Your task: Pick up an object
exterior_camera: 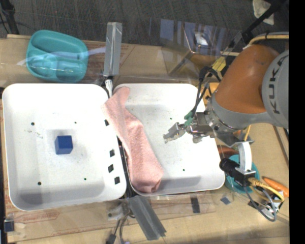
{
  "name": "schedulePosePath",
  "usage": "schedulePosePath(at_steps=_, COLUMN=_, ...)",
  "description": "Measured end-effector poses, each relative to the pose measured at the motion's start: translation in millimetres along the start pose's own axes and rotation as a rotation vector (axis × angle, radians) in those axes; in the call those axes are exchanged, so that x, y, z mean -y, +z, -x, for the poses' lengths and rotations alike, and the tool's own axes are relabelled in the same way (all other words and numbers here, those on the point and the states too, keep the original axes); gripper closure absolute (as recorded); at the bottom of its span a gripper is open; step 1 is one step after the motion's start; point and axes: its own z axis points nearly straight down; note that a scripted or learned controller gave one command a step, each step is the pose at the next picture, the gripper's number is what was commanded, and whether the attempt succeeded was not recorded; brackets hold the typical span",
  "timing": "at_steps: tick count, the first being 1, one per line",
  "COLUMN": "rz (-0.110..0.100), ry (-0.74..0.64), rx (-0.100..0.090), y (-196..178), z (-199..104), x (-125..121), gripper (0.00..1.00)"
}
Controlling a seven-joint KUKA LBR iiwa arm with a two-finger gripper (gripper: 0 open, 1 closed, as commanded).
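Robot claw (172, 133) hovers over right bin (193, 179); finger state can't be told. Pink cloth (134, 146) drapes the bins' shared edge, w/ blue cube (64, 144) in left bin (20, 187). Best approach: descend straight onto cloth's bunched middle, then close.

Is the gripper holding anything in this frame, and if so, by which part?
Nothing is held. The gripper hangs over the right bin, its fingers bare, apart from the pink cloth and the blue cube.

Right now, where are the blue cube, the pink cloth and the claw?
blue cube (64, 144): camera view, its top face.
pink cloth (134, 141): camera view, middle of its folded length.
claw (169, 135): camera view, between the fingertips.
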Motion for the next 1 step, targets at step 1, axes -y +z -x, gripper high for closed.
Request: schedulePosePath(at_steps=1, rz=-0.001, ry=0.011, rx=0.000, y=146.2, z=-18.6, x=-20.7, gripper=0.00)
